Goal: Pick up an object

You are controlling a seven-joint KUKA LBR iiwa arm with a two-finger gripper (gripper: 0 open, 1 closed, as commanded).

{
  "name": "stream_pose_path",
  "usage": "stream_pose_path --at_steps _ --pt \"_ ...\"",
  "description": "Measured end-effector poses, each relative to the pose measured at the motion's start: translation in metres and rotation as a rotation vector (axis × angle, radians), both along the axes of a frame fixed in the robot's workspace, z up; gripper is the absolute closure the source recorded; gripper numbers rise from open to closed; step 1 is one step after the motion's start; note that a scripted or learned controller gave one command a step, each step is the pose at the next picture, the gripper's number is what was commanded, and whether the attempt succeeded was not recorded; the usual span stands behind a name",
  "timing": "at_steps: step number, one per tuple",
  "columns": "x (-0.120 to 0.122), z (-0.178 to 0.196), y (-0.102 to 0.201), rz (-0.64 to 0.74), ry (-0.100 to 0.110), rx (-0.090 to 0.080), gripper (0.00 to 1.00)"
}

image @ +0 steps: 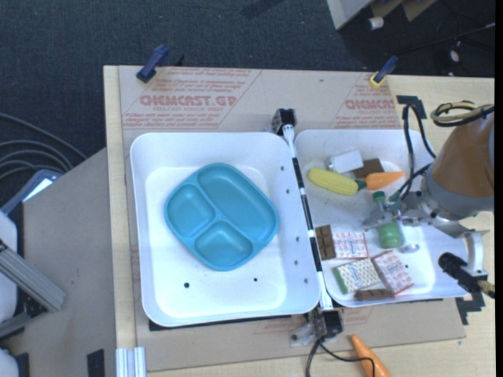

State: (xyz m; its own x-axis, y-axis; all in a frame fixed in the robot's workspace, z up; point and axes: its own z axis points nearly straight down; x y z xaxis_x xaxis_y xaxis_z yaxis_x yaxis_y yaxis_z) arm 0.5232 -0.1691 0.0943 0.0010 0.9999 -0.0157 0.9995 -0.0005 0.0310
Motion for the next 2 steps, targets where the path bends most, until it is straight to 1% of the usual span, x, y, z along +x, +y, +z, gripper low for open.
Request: stream_pose_path --at_steps 1,2 --pt "0.003 0.014 0.0 0.0 -0.008 0.0 1.0" --pt "0.06 0.091 0.082 0.002 0.03 0.017 1.0"
